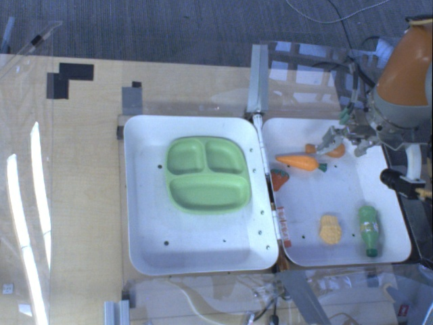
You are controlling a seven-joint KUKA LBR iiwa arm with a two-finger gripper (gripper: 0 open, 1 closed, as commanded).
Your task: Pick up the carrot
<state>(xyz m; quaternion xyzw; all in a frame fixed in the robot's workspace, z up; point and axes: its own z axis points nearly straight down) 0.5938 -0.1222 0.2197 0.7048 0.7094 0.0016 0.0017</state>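
- The left bin (135, 202) holds a green divided plate (206, 175) with three compartments, lying near the middle of the bin and a little toward its far side.
- A metal divider strip (267, 188) runs between the two bins where their inner rims meet.
- The right bin (385, 202) contains all the loose items.
- A small red and green item, perhaps a strawberry (279, 179), lies against the right bin's left wall, just below the carrot's pointed end.
- The carrot (298, 161) lies flat in the upper left part of the right bin, its long axis running nearly left to right across the view.
- Its narrow tip points left toward the divider; its thick end, capped by a small dark green stub, points right toward the arm.
- The carrot is bright orange, tapered and smooth, with nothing resting on top of it.
- A small orange item (333, 150) sits just beyond the carrot's thick end, partly under the gripper, too hidden to identify.
- A yellow, bumpy, rounded piece (330, 229) lies in the lower middle of the right bin, well apart from the carrot.
- A green bottle (369, 230) lies near the right bin's lower right corner, its long axis roughly up and down in the view.
- The gripper (344, 139) hovers over the upper part of the right bin, just right of the carrot's thick end and apart from it.
- Its fingers look spread and nothing shows between them.
- The orange band (406, 63) of the arm rises at the upper right.
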